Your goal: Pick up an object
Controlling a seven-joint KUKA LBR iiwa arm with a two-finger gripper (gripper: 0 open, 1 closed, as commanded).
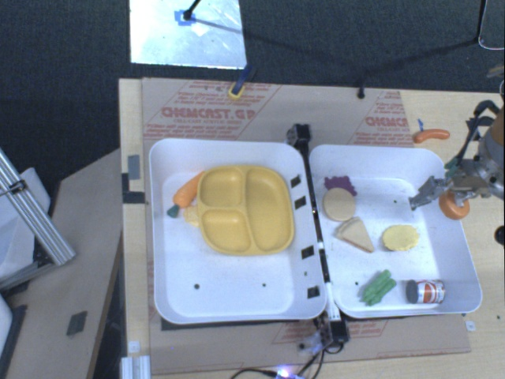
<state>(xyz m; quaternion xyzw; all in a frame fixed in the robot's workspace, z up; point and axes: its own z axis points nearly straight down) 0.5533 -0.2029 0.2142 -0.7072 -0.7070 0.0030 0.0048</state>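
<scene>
My gripper reaches in from the right and hangs over the right bin's upper right part. Nothing shows between its tips. Below and left of it lie a yellow disc, a tan wedge, a round tan biscuit and a purple bunch. A green piece and a small can on its side rest near the bin's front edge. The left bin holds a yellow divided plate with a carrot at its left side.
An orange sausage shape lies on the bench behind the right bin. A black divider runs between the two bins. A shiny metal sheet sits at the back, and a grey rail stands at the left.
</scene>
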